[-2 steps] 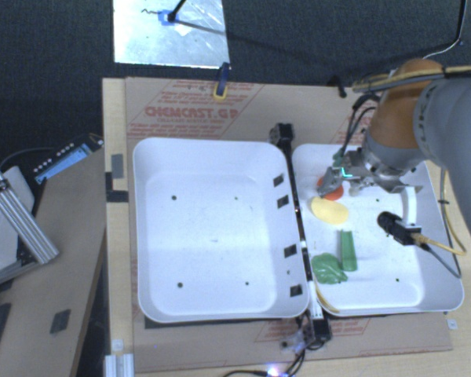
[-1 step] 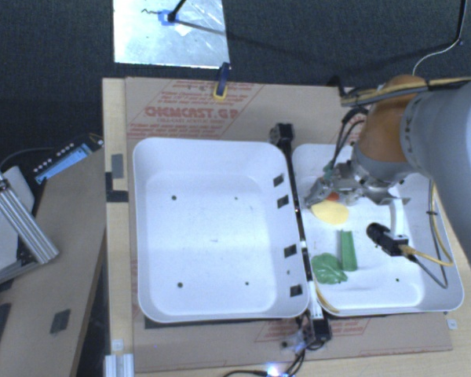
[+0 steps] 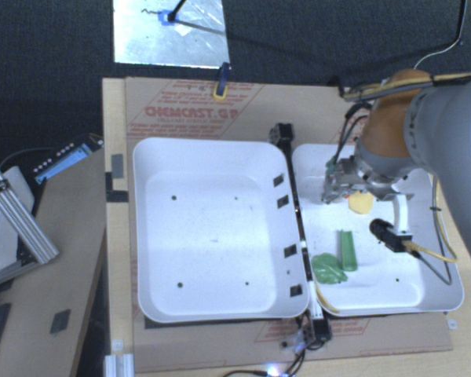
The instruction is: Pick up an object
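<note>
Two white bins (image 3: 212, 151) on brown cardboard (image 3: 196, 108), dark carpet (image 3: 47, 53) around; claw (image 3: 339, 187) state unclear.

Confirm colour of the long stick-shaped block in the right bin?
Green block, clearest in the camera view.

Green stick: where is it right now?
The green stick lies in the right bin, just right of the green lump and below the yellow piece.

The grey arm (image 3: 447, 124) reached in from the right, its orange band (image 3: 386, 128) bent downward above the wrist. The gripper (image 3: 339, 185) hung low over the right bin's far left part.
</note>
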`<action>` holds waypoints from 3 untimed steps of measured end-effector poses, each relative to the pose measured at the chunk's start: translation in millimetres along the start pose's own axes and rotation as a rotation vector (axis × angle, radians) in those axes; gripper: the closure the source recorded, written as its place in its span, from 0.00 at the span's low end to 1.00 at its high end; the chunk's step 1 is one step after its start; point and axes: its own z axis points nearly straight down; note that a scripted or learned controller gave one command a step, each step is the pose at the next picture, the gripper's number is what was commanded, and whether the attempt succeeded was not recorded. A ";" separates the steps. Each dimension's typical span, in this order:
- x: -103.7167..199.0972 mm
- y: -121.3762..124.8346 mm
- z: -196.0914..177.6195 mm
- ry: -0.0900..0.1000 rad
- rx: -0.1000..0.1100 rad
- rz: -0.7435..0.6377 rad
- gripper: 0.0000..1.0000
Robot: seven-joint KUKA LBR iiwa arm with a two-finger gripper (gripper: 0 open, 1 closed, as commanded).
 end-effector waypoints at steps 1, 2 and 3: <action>76.4 42.8 -165.6 0.002 -0.020 -0.009 1.00; 104.9 53.7 -289.2 0.002 -0.015 -0.005 1.00; 108.2 38.6 -430.9 0.001 -0.017 -0.002 1.00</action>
